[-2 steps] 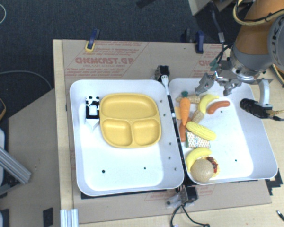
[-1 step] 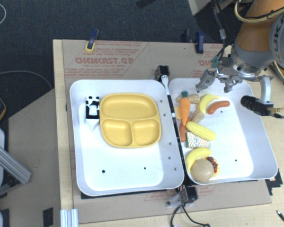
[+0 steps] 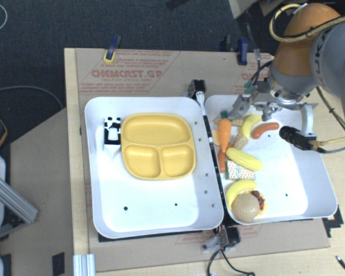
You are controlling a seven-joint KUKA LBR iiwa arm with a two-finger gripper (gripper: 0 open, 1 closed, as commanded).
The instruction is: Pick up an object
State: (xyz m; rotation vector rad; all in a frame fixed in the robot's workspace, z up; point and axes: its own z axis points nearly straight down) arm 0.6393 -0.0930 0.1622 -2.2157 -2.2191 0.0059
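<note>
1. We look down on a cardboard-covered tabletop (image 3: 161,73) that carries two shallow white plastic bins side by side. The left bin (image 3: 152,214) holds a yellow three-compartment plastic tray (image 3: 158,144) and a small black-and-white block (image 3: 111,132) just beside the tray's left edge.

2. The right bin (image 3: 302,183) holds the toy food we may pick from. An orange plastic carrot (image 3: 223,135) lies along its left wall. A yellow corn cob (image 3: 244,158) sits at its centre-left. A yellow banana (image 3: 239,188) touches a round tan-and-red burger-like piece (image 3: 248,206) near the front corner.

3. Our hand (image 3: 257,109) sits at the back of the right bin, under the grey arm with its orange band (image 3: 302,30). It is over a small yellow piece (image 3: 250,121) and a red-orange sausage (image 3: 264,129). We cannot tell whether the fingers are apart or together, and nothing is plainly seen between them.

4. We judge the step is settling onto one of these two close pieces. To do it well, we centre on a single item, keep clear of the carrot, and descend straight.

5. We judge the risk is nudging both pieces apart, or catching the bin's back wall.
</note>
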